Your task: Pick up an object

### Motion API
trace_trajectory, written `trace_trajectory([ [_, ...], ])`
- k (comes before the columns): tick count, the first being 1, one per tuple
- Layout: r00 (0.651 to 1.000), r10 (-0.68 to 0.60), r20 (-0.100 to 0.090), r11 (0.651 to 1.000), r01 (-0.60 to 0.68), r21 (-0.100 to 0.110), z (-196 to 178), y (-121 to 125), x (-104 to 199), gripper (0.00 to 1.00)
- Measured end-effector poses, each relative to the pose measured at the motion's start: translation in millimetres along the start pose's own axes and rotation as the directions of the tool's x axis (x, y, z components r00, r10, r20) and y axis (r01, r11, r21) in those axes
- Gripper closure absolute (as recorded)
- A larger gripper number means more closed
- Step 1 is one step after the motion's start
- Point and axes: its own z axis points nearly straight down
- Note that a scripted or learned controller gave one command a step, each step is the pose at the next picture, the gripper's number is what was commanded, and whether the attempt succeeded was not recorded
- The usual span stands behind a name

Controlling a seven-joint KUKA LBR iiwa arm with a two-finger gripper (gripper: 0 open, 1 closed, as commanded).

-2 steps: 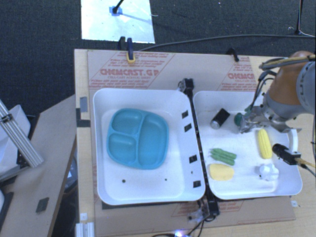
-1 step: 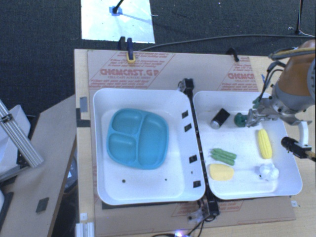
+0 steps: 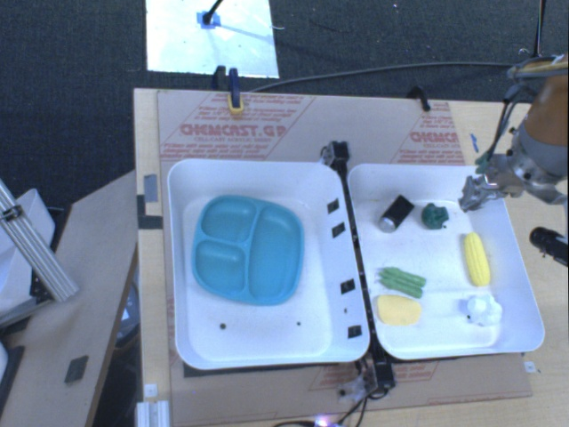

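Observation:
The right bin [image 3: 520, 327] holds a black cylinder [image 3: 396, 213], a dark green lump [image 3: 435, 215], a yellow corn cob [image 3: 476, 258], green bean pods [image 3: 403, 281], a yellow piece [image 3: 399, 310] and a small white object [image 3: 481, 308]. My gripper [image 3: 473, 194] hangs at the bin's far right side, just right of the green lump and above the corn cob. Nothing shows between its tips.
The left bin [image 3: 187, 327] holds a blue sectioned plate [image 3: 249, 248]. A black clip strip [image 3: 348, 256] joins the two bins. A metal rail [image 3: 36, 247] lies off the bench at the left. A white sheet [image 3: 210, 25] lies beyond the board.

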Motion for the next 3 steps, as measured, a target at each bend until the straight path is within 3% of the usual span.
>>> trace_trajectory([
  [1,1.000,-0.001,0.000,1.000,0.001,-0.001,-65.3,3.1,1.6,1.00],
  [3,1.000,-0.005,-0.003,1.000,0.005,0.006,-55.1,0.3,105.9,1.00],
])
